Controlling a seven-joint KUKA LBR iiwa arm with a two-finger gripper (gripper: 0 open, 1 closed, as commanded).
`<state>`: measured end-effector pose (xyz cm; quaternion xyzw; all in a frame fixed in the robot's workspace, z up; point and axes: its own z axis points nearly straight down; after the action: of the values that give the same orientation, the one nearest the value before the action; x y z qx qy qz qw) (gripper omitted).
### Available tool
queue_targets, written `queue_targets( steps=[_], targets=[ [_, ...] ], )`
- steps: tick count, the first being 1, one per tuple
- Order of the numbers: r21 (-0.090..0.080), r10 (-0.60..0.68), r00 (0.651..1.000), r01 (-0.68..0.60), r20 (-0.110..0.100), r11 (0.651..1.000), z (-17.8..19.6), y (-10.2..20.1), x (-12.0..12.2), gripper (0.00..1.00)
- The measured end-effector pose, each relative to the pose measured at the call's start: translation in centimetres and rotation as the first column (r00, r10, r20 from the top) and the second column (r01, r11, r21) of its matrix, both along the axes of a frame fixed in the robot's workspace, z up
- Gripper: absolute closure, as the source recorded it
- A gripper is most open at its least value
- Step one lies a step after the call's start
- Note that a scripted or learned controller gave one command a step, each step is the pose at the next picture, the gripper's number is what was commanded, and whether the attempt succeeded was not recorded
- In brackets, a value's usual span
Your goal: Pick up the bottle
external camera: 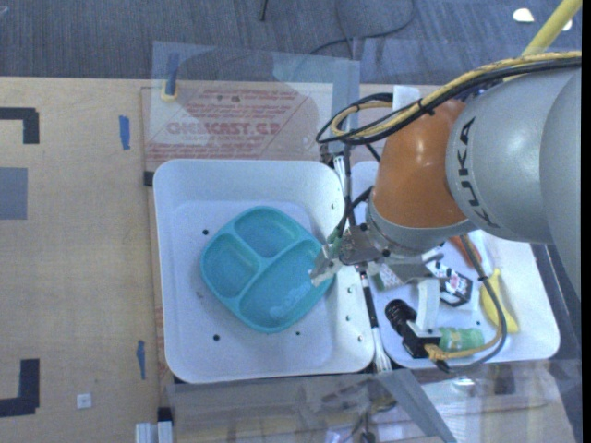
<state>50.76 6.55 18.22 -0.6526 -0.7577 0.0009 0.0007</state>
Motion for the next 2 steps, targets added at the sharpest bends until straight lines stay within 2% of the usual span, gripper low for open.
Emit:
queue_targets(
  steps=[1, 2],
  targets=[
    [-0.001, -0.293, 0.956, 0.293, -0.002, 0.956, 0.0, -4.3, -0.6, 0.0],
    [-0.015, -0.185, 0.983, 0.185, 0.005, 0.983, -3.7, 0.3, 1.6, 0.0]
  ],
)
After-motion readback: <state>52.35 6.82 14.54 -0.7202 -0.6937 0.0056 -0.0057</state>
